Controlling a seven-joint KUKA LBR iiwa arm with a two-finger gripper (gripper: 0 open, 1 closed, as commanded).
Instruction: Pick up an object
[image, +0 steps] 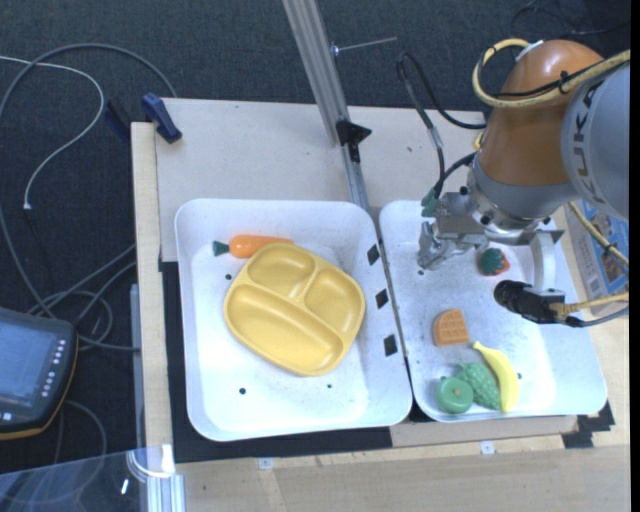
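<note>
In the right-hand shallow white plastic bin (570, 350) lie five small toys. A small round red-and-green toy, like a strawberry (492, 262), sits near the bin's far side, just beside the grey arm's two-finger gripper (432, 252), which hangs over the bin's far left part. Whether its fingers are parted or closed cannot be told; nothing shows between them. Near the bin's middle lies a small orange waffle-textured square (451, 327). At the near edge three things crowd together: a yellow toy banana (499, 371), a bumpy green toy vegetable (481, 383) touching it, and a round green disc-shaped toy (455, 394) touching that. A black cylindrical part with a cable (530, 300) reaches over the bin between the strawberry-like toy and the banana.

The left-hand white bin (200, 300) holds two things: a yellow plastic divided plate with three compartments (294, 308), lying tilted across the middle, and an orange toy carrot with a green top (250, 245) just beyond it, its end tucked against the plate's rim.

A slim metal post (325, 70) rises behind the bins. A blue clamp (160, 116) grips the bench's far left corner. No writing can be read
</note>
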